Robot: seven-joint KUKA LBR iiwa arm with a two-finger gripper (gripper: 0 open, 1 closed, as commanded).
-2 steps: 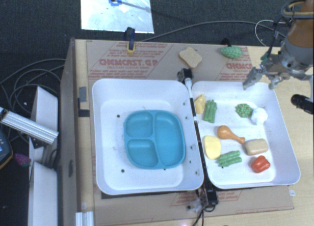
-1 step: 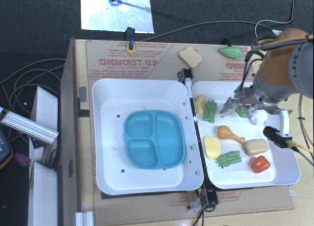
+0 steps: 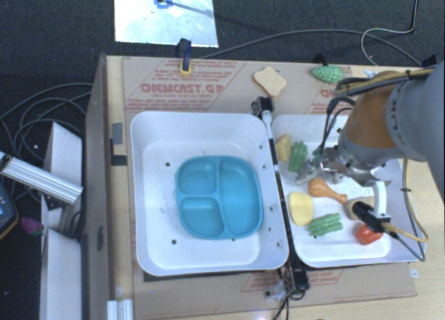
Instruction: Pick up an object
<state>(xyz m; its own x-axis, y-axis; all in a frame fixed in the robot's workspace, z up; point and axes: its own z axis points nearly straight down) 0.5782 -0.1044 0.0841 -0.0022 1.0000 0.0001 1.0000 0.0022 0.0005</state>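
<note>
Gripper (image 3: 327, 165) low over right bin (image 3: 348, 256), just above orange drumstick-shaped toy (image 3: 325, 189); state of the pincer impossible to tell. Toy lying flat near bin middle, long axis left to right, round end to left, thin end to right. Beside it: yellow piece (image 3: 301, 208), green piece (image 3: 325, 225).

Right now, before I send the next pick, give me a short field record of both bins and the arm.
left bin: white bin with blue sectioned plate
right bin: white bin with orange drumstick-shaped toy, yellow piece, green pieces, red piece
arm: gripper low over right bin, above drumstick
outside bins: tan bread-slice toy
</note>
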